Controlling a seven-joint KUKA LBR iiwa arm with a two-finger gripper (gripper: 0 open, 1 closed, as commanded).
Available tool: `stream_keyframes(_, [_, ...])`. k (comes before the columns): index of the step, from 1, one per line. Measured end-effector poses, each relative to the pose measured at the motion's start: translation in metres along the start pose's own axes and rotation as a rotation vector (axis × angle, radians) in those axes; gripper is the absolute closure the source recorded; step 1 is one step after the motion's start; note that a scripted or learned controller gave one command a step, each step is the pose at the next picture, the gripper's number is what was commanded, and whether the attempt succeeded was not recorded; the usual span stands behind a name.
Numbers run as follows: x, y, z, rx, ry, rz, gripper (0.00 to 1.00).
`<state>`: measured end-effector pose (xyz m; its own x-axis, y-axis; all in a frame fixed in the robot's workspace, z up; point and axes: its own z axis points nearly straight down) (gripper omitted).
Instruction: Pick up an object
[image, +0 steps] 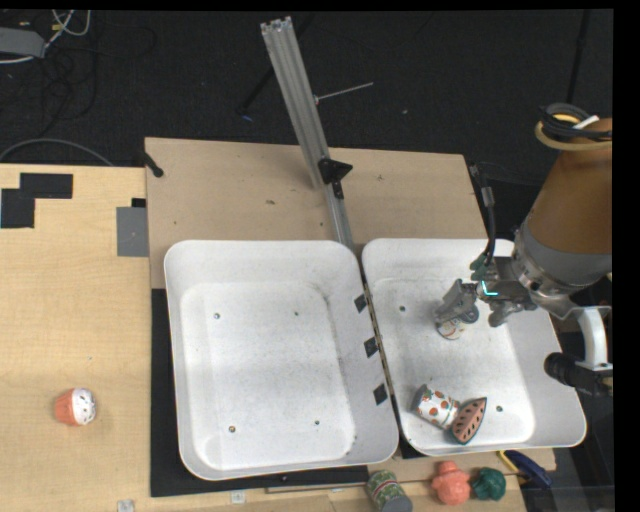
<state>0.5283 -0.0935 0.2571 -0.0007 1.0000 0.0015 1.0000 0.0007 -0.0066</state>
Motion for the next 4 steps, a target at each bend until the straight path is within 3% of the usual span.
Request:
stream_keyframes(1, [-0.001,0.0,-0.001,-0.004,-0.001,0.004,0.0])
stream_keyframes(4, [-0.007,0.003,0.162,0.002,0.001,0.001,0.0])
